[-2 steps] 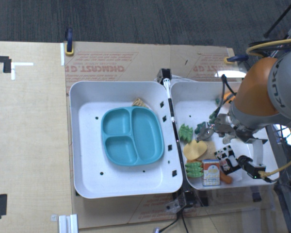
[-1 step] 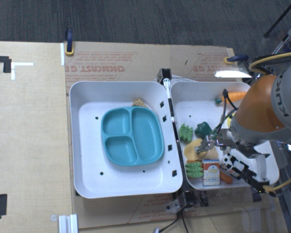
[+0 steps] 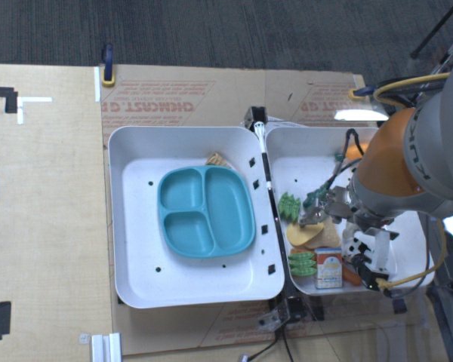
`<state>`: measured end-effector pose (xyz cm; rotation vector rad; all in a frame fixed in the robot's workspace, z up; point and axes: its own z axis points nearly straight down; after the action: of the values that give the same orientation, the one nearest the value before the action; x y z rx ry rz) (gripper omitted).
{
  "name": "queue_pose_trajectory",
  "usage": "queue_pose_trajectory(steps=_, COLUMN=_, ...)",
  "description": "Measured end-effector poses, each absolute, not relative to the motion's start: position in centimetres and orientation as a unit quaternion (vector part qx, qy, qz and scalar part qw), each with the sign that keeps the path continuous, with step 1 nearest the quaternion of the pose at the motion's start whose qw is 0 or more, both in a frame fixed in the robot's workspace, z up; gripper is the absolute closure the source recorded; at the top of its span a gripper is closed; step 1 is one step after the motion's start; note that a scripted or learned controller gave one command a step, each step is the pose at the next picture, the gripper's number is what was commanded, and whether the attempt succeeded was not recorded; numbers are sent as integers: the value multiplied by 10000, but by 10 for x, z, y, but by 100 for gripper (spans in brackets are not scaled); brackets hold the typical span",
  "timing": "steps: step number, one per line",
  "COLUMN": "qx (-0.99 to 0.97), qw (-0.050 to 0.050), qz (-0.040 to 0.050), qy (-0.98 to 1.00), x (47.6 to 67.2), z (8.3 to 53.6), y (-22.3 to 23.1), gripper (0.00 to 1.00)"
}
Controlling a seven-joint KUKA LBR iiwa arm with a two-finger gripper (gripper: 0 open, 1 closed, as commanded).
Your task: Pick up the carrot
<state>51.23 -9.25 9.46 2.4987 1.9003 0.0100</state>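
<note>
Two white bins side by side on the bench. Left bin [image 3: 128, 225] holds a teal divided plate [image 3: 207, 210], three compartments, nothing in them; a small tan item [image 3: 215, 159] lies just beyond the plate's far edge, too small to identify. Right bin [image 3: 302, 151], on the other side of the plate's bin, carries the clutter: a green leafy piece [image 3: 288, 206] nearest the shared wall, a yellowish-tan flat item [image 3: 305, 236] just past it, green pods [image 3: 302, 263] at the near edge, a small carton with a red-and-white label [image 3: 328, 270] touching the pods' outer side. Carrot [image 3: 352, 275]: an orange sliver just beyond the carton, away from the plate, partly hidden by the wrist hardware. Gripper [image 3: 315, 210] sits low over the leafy piece and tan item; finger state cannot be told from this angle.
</note>
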Motion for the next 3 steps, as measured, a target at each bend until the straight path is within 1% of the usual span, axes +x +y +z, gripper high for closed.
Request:
queue_pose_trajectory(steps=1, qx=8530, qw=-4, qz=-19, qy=5219, x=552, z=108, y=-159, gripper=0)
queue_pose_trajectory(steps=2, qx=8326, qw=8, qz=-14, qy=5539, x=600, z=192, y=-213, gripper=0)
queue_pose_trajectory(steps=3, qx=8159, qw=17, qz=95, qy=5781, x=660, z=100, y=-204, gripper=0)
